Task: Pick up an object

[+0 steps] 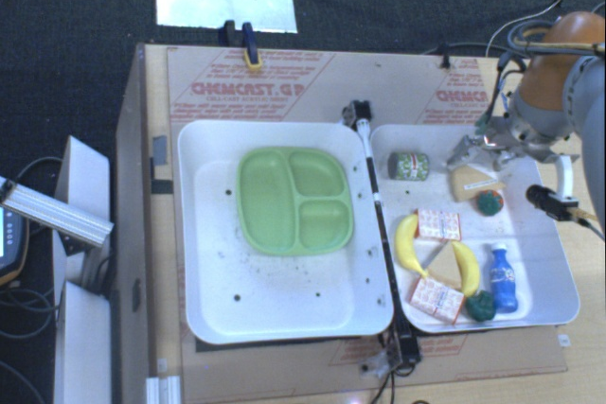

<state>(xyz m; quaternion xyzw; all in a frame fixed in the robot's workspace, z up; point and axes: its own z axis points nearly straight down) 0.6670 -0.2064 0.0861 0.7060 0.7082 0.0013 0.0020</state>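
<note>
Both white bins (pixel 284 317) look like smooth, slightly glossy plastic, the left one speckled with dark grit. The green divided tray (pixel 294 201) is matt plastic. The table (pixel 284 85) top reads as printed protective paper. The bananas (pixel 405 246) and blue bottle (pixel 503 277) look shiny plastic.

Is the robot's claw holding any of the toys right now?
Can't tell. The gripper hovers over the right bin, near a tan block, with nothing seen between its fingers.

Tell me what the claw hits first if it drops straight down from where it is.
Probably the tan block just under the claw at the right bin's far end; the small green ball lies beside it. Depth is unclear.
</note>
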